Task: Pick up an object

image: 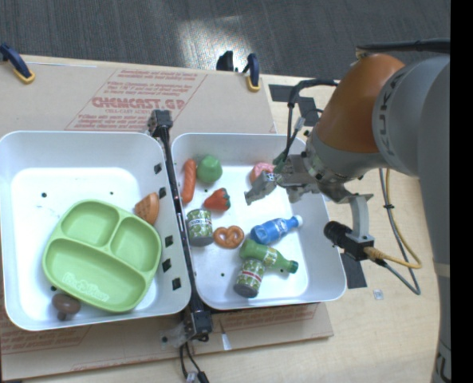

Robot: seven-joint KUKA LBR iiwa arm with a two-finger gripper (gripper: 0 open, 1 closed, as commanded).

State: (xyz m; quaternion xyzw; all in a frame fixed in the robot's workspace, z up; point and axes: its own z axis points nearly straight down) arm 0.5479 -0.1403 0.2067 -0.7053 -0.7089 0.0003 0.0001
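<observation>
Claw: the gripper hangs over the upper right part of the right bin, its dark tips pointing down and left; whether it is released or clenched cannot be told from this angle, and nothing shows between its tips.
Nearest candidate: a pink object sits just above the claw, partly hidden by it, too covered to name.
Next nearest: the blue bottle lies below the claw, near but apart from it.
Long axis: the blue bottle runs low-left to high-right, white cap at the upper right end, so a grasp across its body looks like the sensible line.
Further out: a red pepper lies to the claw's left, a pretzel below-left, two green bottles lower down past the blue one.
Judgement: no object is picked yet; the shortest reach is to the pink object or the blue bottle.
</observation>
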